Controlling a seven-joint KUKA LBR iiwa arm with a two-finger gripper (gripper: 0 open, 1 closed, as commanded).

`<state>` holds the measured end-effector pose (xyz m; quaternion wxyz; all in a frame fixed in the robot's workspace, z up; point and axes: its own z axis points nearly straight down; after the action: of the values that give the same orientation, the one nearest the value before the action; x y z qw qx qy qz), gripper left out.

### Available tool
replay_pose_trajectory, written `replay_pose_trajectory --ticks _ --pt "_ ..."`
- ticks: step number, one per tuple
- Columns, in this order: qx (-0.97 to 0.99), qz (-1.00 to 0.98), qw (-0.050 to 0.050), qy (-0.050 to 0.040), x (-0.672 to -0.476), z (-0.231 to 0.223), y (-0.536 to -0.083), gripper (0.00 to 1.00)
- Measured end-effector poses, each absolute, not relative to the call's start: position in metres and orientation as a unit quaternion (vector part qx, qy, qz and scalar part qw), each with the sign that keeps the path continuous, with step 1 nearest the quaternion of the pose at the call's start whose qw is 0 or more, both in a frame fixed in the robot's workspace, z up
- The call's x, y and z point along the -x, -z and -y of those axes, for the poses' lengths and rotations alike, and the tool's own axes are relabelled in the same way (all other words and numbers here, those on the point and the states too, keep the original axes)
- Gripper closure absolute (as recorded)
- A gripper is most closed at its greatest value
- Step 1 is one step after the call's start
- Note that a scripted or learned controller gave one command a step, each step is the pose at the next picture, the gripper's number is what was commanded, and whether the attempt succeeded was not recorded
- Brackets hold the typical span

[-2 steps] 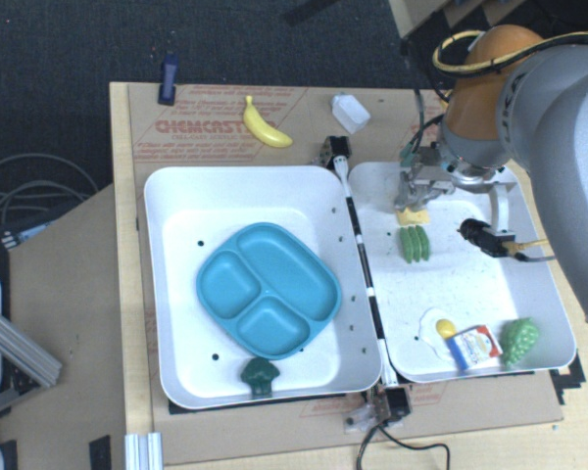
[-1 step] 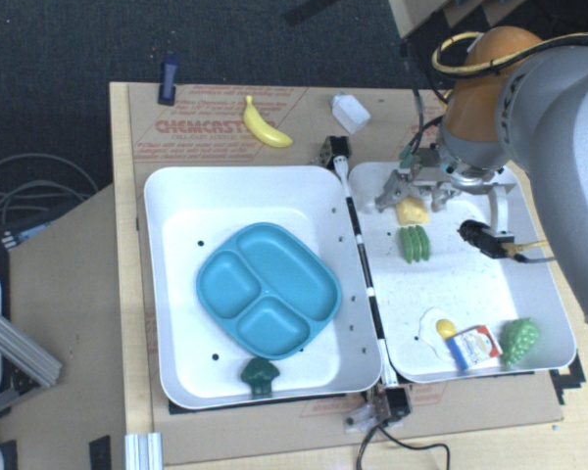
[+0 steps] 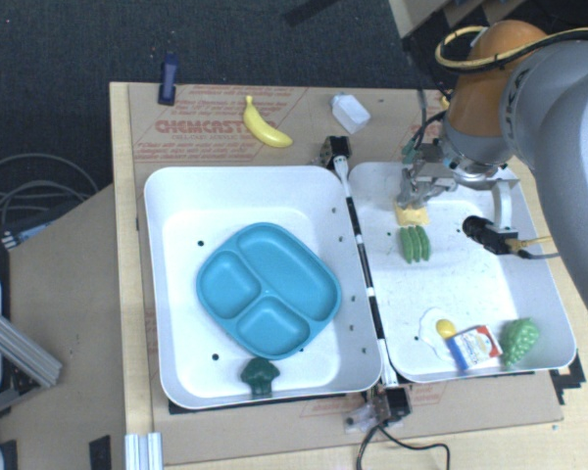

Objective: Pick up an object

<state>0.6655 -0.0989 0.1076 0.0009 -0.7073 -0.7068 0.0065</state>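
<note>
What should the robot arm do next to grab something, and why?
Probably lower the gripper a little and close on the small yellow block right under it. The gripper hangs over the back of the right white bin, almost touching that block, with the green pea pod just in front. Nothing appears held yet.

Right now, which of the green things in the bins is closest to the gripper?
The green pea pod in the right bin, just below the gripper. The bumpy green one sits in that bin's near corner, and the dark broccoli is in the left bin.
</note>
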Motion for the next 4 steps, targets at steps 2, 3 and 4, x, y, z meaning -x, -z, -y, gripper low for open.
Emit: replay_pose_trajectory --ticks 2,3,4 --pt "0.707 0.707 0.001 -0.0006 -0.661 0.100 -0.084 0.00" --pt "0.707 0.707 -0.003 0.0026 -0.665 0.099 -0.100 1.00" --pt "0.707 0.707 -0.001 0.0008 -0.663 0.100 -0.097 0.00"
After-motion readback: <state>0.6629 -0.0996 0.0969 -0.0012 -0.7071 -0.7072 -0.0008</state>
